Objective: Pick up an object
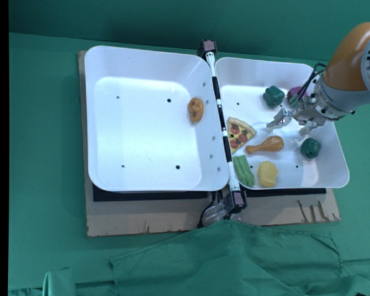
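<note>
Your pincer (294,121) hangs spread wide and holding nothing; drumstick (266,145) lies just below-left, within easy reach

You are not getting any readable text here: no labels, brand names, numbers or signs are showing legibly on anything in the camera view. Dark marks are showing on the arm's (365,59) grey casing beside the orange band, but they are too cut off to read.
</note>
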`<control>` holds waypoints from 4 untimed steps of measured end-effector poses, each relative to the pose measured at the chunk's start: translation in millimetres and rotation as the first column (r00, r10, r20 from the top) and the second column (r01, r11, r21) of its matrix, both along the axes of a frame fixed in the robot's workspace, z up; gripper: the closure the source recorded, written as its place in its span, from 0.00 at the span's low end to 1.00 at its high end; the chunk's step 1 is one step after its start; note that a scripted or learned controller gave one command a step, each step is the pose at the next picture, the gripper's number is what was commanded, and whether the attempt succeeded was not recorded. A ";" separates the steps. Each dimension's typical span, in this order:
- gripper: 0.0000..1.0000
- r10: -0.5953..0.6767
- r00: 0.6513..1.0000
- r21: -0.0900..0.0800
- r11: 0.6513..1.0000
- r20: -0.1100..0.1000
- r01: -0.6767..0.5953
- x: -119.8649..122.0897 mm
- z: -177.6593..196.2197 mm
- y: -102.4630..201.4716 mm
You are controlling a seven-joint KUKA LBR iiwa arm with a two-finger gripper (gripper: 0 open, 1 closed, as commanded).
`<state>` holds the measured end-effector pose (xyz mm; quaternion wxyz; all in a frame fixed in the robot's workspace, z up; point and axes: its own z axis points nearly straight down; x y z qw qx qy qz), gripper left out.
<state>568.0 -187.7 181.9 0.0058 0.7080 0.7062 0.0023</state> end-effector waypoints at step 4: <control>1.00 0.014 1.000 0.000 1.000 0.002 -0.014 68.0 143.6 8.4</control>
